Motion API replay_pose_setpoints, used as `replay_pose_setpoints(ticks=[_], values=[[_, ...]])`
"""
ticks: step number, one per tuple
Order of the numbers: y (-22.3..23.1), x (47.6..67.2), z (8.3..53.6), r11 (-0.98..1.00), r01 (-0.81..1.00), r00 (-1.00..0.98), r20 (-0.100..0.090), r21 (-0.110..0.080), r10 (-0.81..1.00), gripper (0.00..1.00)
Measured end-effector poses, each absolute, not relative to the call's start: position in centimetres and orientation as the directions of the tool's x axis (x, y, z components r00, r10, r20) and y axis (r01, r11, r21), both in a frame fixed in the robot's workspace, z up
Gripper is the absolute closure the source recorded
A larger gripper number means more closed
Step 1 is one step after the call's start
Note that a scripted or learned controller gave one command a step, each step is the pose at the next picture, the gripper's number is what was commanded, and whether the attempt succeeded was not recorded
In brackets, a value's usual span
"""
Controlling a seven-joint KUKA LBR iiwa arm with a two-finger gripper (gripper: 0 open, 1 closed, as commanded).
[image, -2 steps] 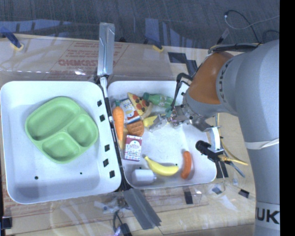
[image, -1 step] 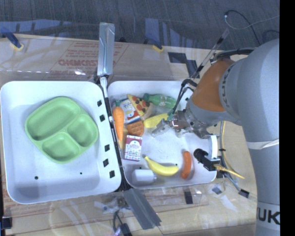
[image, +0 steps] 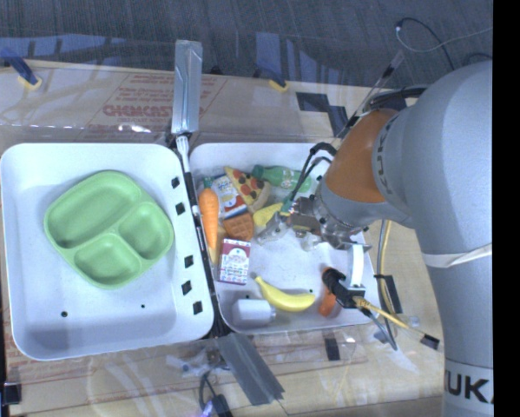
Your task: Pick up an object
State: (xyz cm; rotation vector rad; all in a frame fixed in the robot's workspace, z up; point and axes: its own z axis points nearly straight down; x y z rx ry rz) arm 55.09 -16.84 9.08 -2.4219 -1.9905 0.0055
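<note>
My gripper [image: 283, 225] hangs low over the middle of the right bin [image: 305, 157], reaching in from the right under the orange-banded wrist. Just to its left lie a yellow piece [image: 266, 215] and a brown waffle-like piece [image: 239, 228]. An orange carrot [image: 209, 220] lies along the bin's left wall. A pizza slice [image: 243, 186] and a green bottle [image: 281, 176] sit at the back. Toward the front are a red box [image: 234, 261], a yellow banana [image: 286, 297], a white block [image: 253, 311] and a small orange-red piece [image: 328, 306].
The left bin [image: 34, 320] holds a green divided plate [image: 109, 227]. A metal divider [image: 187, 85] runs between the two bins. The arm's large grey body covers the right side of the bench.
</note>
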Motion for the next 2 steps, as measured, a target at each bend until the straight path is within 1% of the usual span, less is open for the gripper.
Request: replay_pose_setpoints(ticks=[1,2], values=[[-12.4,59.0,14.4,0.162,0.987,-0.162,0.0,-0.001,0.987,0.0],[-9.6,59.0,9.4,0.279,0.96,-0.279,-0.002,0.002,0.96,0.0]])
